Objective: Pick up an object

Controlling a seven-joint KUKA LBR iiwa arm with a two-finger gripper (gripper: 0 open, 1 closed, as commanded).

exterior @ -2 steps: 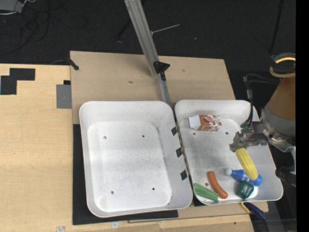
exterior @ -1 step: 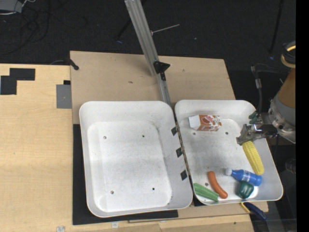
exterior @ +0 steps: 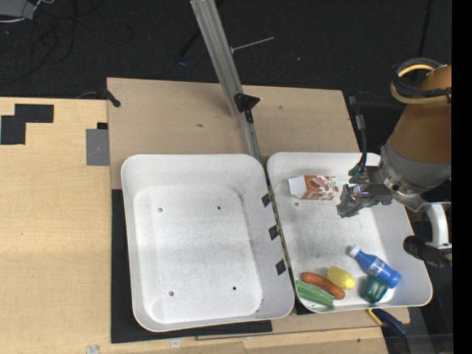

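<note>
over the right bin (exterior: 413, 301), fingers (exterior: 346, 209) beside a red-printed packet (exterior: 316, 186); spread unclear, print unreadable.

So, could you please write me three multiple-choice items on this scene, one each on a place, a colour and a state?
1. Where is the small white carton with red print?
A. left bin
B. right bin
C. on the bench

2. What colour is the plastic bottle?
A. blue
B. red
C. black

3. How does the blue bottle rest?
A. upright
B. on its side
C. hanging from the gripper

Answers: 1 B, the carton lies near the far end of the right white bin. 2 A, its body is blue with a white cap. 3 B, it lies flat on the bin floor, apart from the gripper.
</note>
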